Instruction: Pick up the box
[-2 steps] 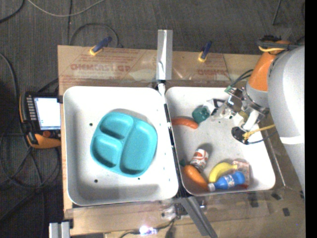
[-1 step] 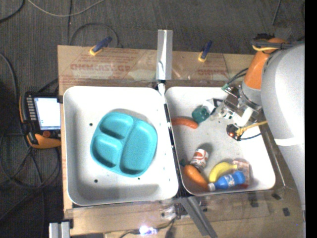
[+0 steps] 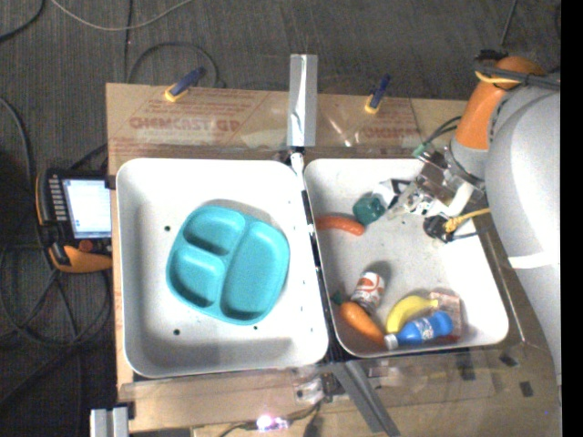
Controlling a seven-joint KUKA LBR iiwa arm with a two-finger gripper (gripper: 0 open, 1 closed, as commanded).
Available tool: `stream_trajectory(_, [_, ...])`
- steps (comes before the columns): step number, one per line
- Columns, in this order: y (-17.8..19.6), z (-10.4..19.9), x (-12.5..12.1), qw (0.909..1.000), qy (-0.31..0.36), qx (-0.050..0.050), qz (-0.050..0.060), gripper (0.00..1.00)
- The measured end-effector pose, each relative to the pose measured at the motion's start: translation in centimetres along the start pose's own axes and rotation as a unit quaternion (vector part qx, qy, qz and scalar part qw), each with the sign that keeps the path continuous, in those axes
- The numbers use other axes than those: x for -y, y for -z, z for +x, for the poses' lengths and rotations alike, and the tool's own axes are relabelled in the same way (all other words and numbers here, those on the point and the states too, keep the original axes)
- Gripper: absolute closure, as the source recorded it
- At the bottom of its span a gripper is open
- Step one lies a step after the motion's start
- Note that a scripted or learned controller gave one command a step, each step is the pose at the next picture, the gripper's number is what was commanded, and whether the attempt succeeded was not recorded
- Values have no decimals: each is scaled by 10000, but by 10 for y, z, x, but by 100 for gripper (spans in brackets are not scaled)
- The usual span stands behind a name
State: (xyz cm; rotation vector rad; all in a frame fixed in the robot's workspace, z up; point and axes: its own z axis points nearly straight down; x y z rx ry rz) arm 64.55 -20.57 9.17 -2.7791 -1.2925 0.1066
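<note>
A small pale brownish box (image 3: 448, 302) lies at the near right of the right bin (image 3: 414, 253), partly behind a yellow banana (image 3: 409, 310) and a blue bottle (image 3: 424, 328). My gripper (image 3: 408, 199) hangs low over the far part of the right bin, just right of a teal object (image 3: 369, 208). It is well away from the box. Nothing shows as held in it.
The right bin also holds a red-orange sausage shape (image 3: 340, 225), a small red and white can (image 3: 367, 289) and an orange carrot (image 3: 361, 322). A teal divided plate (image 3: 229, 261) sits in the left bin (image 3: 146, 317). A yellow cable (image 3: 465, 217) trails by the wrist.
</note>
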Motion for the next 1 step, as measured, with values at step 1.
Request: stream_trajectory(1, [-5,-27,40,9979,-343,-224,-503,0])
